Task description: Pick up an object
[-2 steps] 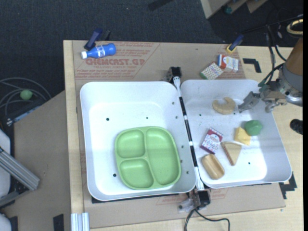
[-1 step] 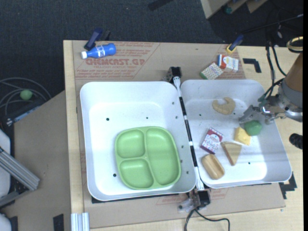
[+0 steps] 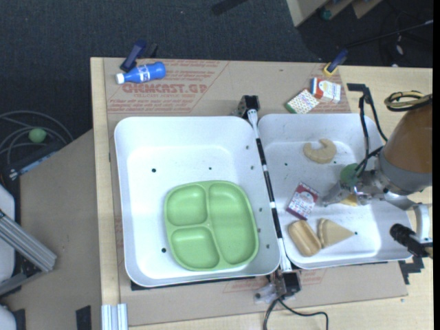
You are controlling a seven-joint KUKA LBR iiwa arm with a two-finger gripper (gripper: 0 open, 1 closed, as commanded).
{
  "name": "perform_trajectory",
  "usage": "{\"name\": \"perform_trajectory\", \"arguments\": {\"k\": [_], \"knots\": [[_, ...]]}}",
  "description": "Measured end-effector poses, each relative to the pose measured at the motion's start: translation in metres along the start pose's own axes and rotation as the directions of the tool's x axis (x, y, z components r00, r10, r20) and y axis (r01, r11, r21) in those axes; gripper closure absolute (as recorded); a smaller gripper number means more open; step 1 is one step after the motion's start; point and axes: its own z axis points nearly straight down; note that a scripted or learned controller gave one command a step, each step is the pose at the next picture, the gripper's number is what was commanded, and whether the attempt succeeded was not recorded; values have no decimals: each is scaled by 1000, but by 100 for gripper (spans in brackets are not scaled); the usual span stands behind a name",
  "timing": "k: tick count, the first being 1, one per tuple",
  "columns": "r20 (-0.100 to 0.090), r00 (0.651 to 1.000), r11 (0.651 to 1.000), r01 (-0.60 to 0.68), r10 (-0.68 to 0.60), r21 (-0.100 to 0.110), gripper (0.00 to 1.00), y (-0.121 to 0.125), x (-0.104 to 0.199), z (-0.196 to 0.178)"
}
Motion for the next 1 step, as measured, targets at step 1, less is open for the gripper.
{"name": "perform_trajectory", "arguments": {"k": [1], "knots": [[-2, 1000, 1000, 1, -1, 5, 0, 42, -18, 2]]}}
